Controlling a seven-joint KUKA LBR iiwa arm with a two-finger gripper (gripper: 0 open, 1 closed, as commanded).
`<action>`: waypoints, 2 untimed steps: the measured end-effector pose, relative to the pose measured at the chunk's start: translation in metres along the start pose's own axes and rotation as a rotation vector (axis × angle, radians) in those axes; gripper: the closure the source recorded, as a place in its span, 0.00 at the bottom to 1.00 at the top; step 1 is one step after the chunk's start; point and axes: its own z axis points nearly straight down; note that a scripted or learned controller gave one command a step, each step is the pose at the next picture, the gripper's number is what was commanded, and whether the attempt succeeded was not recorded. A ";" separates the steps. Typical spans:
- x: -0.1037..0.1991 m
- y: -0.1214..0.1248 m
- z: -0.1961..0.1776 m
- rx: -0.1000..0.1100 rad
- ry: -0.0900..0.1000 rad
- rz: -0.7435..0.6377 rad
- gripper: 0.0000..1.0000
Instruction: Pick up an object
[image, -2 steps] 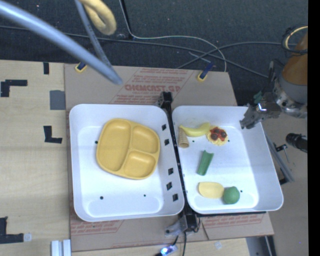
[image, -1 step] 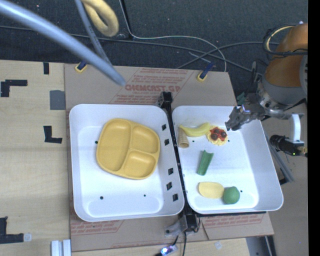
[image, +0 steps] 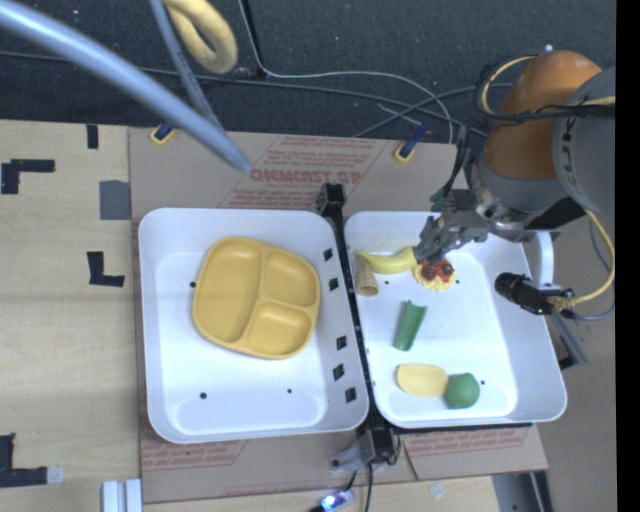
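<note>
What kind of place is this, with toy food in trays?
Probably a robotics lab test bench: a robot arm reaches over two white bins, one holding a yellow divided plate, amid loose cables and taped cardboard.

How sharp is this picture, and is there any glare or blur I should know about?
Camera view: lighting is even and soft, with faint shadows under the yellow divided plate and the green piece. The white bins look bright but not blown out. A grey out-of-focus bar crosses the top left. The claw above the banana is slightly soft.
</note>
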 end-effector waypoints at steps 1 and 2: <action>0.052 0.009 -0.007 -0.002 0.000 -0.001 1.00; 0.101 0.013 -0.011 -0.001 0.000 -0.001 1.00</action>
